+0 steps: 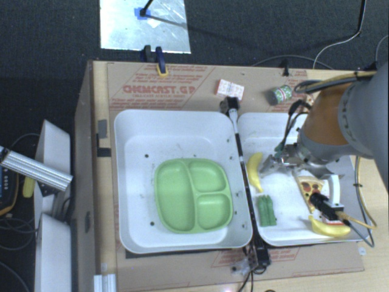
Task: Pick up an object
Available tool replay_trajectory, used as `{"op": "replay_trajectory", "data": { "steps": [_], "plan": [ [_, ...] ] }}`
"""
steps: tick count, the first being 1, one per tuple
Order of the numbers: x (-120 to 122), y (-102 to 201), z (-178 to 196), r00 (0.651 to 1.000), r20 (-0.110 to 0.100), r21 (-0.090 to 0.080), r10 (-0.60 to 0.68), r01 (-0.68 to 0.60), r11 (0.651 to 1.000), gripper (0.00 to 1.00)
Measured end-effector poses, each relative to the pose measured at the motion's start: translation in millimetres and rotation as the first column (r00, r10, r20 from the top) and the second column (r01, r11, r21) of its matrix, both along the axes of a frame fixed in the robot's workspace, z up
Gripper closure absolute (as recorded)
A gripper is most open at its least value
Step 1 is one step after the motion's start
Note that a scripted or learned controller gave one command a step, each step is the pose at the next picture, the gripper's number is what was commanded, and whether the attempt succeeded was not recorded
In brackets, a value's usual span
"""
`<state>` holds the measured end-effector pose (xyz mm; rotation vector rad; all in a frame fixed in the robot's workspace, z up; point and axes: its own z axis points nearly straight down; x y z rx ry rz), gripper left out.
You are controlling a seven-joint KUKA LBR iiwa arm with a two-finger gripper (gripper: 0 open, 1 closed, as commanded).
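My gripper point(270, 165) hangs low in the right bin point(267, 129), its metal fingers pointing left, just right of a yellow banana point(254, 171) that lies along the bin's left wall. Nothing is visibly held between them. A green ridged block point(267, 210) lies below the banana. A pizza slice toy point(310, 191) and a second banana point(328, 227) rest at the bin's lower right, partly under a black and white part of the arm.
The left bin point(130, 132) holds a green divided plate point(193, 194). A black divider point(240, 163) separates the bins. On the bench behind lie a white tag point(230, 89) and a small green can point(281, 93). Cables trail around the arm on the right.
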<state>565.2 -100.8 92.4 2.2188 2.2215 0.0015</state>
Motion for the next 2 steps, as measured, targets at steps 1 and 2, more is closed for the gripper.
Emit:
{"op": "replay_trajectory", "data": {
  "steps": [1,2],
  "plan": [
    [60.1,-78.3,126.1,1.000,0.005,-0.003,0.001,0.000,1.000,0.00],
    [-7.6,-106.2,-7.9,1.000,-0.001,0.000,0.001,-0.001,1.000,0.00]
  ]
}}
